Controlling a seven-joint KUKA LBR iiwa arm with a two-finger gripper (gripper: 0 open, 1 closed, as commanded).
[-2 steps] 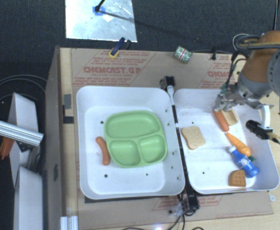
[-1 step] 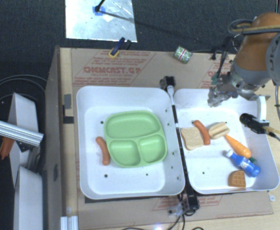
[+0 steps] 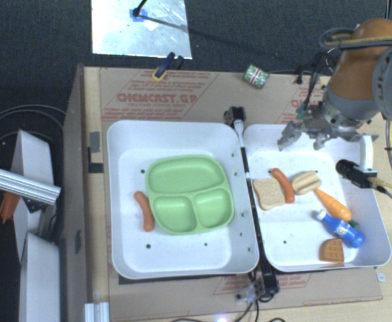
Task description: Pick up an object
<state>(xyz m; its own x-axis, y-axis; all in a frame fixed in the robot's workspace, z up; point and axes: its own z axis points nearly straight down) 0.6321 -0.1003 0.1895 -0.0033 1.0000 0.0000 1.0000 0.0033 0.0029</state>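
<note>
While I'm watching from my end, a sausage (image 3: 143, 210) is lying lengthwise up-down beside the green tray (image 3: 188, 194) in the left bin (image 3: 125, 153). Over in the right bin (image 3: 381, 247), another sausage (image 3: 282, 184) is running diagonally, upper-left to lower-right, across the bread slice (image 3: 268, 194) and bun (image 3: 307, 181). My gripper (image 3: 304, 133) is hovering above and right of it, fingers spread apart, gripping nothing.

green tray (image 3: 186, 194), blue bottle (image 3: 340, 228), orange carrot (image 3: 333, 204)
</note>
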